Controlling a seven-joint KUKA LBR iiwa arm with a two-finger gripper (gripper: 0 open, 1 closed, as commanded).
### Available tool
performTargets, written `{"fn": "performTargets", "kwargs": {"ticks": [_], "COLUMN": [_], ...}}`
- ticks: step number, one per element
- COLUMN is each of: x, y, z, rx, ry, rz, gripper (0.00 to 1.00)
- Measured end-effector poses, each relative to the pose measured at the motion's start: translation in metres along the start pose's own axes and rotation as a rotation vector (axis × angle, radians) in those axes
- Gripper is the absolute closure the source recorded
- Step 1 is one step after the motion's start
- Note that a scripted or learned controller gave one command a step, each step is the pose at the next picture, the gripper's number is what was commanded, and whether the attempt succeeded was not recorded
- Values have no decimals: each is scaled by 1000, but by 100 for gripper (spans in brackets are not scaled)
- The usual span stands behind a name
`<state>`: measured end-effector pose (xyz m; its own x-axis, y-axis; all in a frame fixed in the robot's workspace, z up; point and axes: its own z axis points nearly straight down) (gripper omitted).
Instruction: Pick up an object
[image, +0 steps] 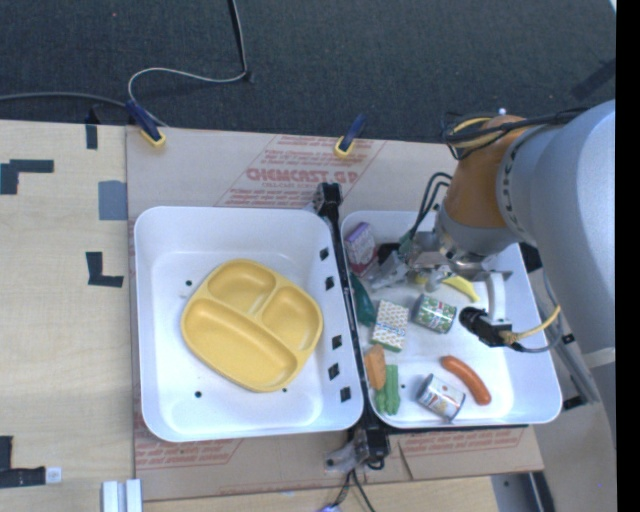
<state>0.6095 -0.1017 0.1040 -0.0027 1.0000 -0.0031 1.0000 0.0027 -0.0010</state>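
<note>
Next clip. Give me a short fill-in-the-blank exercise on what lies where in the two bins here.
1. The yellow divided plate lies in the ____ bin.
2. The orange sausage lies in the ____ bin.
3. The arm reaches over the ____ bin.
4. The divided plate is ____ in colour.

Missing words: left; right; right; yellow

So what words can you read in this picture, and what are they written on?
"CHEMCAST GP": red print on the brown board under the bins, beyond the left bin.
More red print along the board's near edge: too small to read.
Labels on the small cans and the box in the right bin: too blurred to read.
</note>
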Motion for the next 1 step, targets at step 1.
{"fn": "performTargets", "kwargs": {"ticks": [1], "x": [2], "y": [55], "z": [18], "rx": [23], "ry": [-1], "rz": [2], "gripper": [0]}}
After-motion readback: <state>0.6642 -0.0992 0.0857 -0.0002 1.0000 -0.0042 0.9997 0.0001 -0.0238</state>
